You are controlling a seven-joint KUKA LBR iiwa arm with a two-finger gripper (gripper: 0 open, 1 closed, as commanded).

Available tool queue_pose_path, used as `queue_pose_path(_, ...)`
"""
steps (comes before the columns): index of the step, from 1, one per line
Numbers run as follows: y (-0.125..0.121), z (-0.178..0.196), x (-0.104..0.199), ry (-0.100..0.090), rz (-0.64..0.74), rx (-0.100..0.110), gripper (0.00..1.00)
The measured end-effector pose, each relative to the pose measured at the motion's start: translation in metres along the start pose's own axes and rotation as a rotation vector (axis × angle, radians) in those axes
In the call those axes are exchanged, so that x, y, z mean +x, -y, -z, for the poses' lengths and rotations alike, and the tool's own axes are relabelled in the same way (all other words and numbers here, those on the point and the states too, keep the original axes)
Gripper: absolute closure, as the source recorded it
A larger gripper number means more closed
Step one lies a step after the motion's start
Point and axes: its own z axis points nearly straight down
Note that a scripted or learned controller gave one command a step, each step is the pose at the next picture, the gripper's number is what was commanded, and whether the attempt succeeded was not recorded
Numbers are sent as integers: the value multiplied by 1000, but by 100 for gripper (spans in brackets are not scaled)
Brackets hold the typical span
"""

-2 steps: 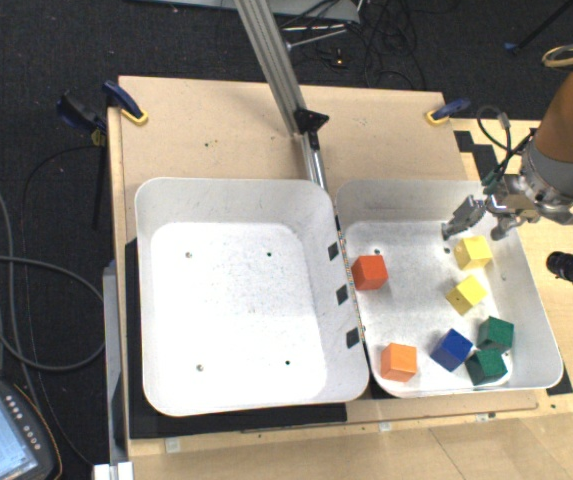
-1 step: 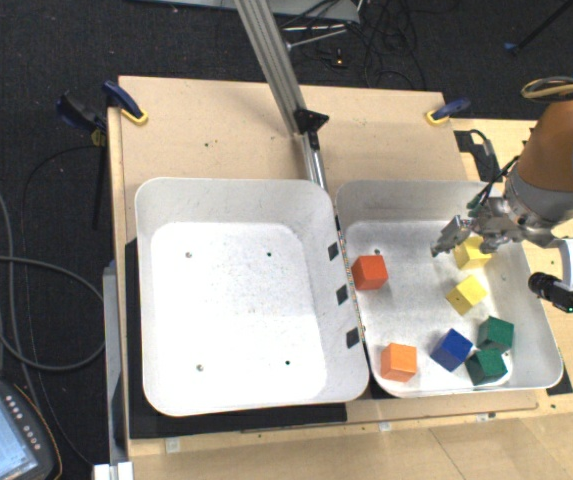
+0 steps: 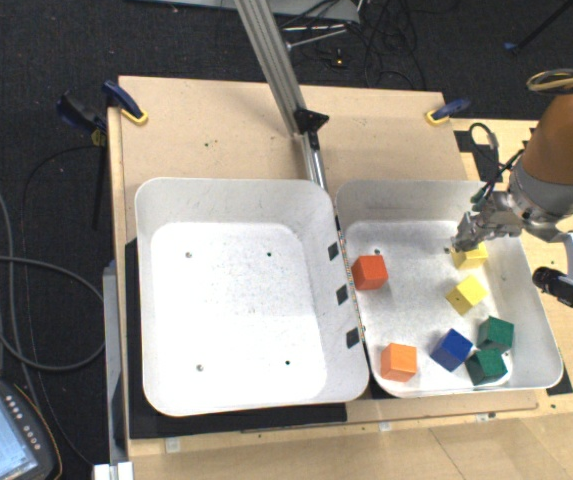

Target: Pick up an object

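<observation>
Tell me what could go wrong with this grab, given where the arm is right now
The gripper is low over a yellow block close to the right bin's far right side. Its fingers might land on the block's top or edge and nudge it instead of closing around it. A second yellow block lies just in front, so a pushed block might slide into it. The bin's wall is close by, so a finger could catch on it.

Even, bright overhead light, soft faint shadows, mild glare on the white bins (image 3: 236,200), slightly soft focus.
</observation>
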Motion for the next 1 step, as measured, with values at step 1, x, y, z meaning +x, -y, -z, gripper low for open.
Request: queue_pose_path(1,-13,53,2,-5,4,7,100)
